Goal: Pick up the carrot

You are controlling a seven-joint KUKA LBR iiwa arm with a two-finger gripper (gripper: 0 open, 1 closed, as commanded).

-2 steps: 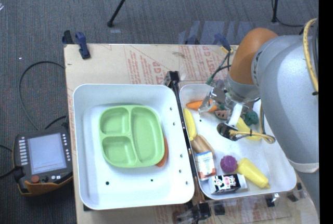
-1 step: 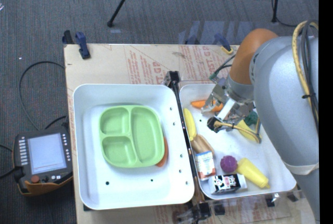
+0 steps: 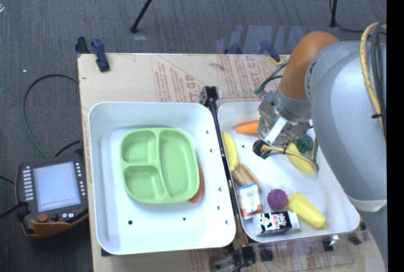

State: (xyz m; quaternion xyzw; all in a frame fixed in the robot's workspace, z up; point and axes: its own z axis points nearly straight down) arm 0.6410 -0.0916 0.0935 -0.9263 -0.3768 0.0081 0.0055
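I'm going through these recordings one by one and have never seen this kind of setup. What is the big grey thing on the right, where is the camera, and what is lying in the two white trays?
The grey shape with the orange band is a robot arm reaching in from the right. Its two-finger gripper hangs low over the right bin; I cannot tell from here whether it holds anything.

The single camera is fixed above the bench, looking down at a slant.

The left bin holds a green divided plate, with something orange peeking from under its right edge.

The right bin holds the carrot near the far side, just beyond the gripper, plus yellow toy foods, a purple item, and a small cow-pattern carton.

The carrot lies in the bin, not yet picked up.
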